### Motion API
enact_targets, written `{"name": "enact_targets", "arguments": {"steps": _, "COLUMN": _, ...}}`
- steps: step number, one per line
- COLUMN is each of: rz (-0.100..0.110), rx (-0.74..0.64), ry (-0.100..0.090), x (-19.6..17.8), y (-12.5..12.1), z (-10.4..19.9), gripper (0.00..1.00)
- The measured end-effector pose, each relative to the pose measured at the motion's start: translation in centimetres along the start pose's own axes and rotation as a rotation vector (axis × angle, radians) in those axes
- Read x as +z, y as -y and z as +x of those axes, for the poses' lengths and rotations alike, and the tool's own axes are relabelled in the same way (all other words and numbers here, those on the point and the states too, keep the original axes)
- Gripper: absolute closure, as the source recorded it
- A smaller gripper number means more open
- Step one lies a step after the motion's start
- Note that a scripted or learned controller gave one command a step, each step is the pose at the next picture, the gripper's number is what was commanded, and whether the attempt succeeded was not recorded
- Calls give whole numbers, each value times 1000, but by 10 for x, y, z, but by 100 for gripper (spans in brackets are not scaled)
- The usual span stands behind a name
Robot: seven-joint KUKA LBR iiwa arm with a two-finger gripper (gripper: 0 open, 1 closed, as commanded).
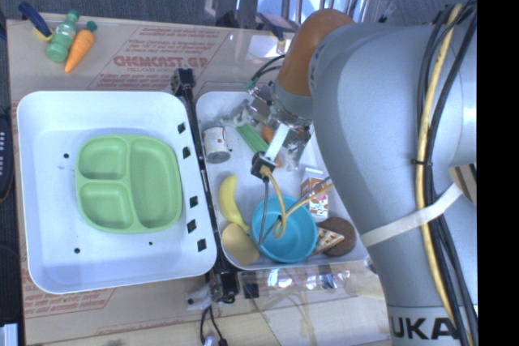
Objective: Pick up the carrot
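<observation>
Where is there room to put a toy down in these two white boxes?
Best spot: the left bin, on its white floor around the green divided plate, or in the plate's compartments. The right bin is crowded: can, banana, blue bowl and the arm's gripper.

right bin (212, 105) half hidden by arm (381, 134), jaws' state unclear

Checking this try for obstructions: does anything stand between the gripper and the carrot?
The carrot lies on the bench behind the left bin, beside a green bottle; the gripper sits in the right bin. Bin walls stand between.
</observation>
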State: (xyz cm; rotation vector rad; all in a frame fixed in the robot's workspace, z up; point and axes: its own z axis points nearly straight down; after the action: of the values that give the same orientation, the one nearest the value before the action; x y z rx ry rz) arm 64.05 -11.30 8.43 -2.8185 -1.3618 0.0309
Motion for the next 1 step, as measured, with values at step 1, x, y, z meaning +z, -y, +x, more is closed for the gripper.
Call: {"name": "enact_targets", "arguments": {"steps": 1, "rz": -20, "rx": -261, "ry": -8, "x": -96, "y": -34, "z": -28, "gripper": 0}}
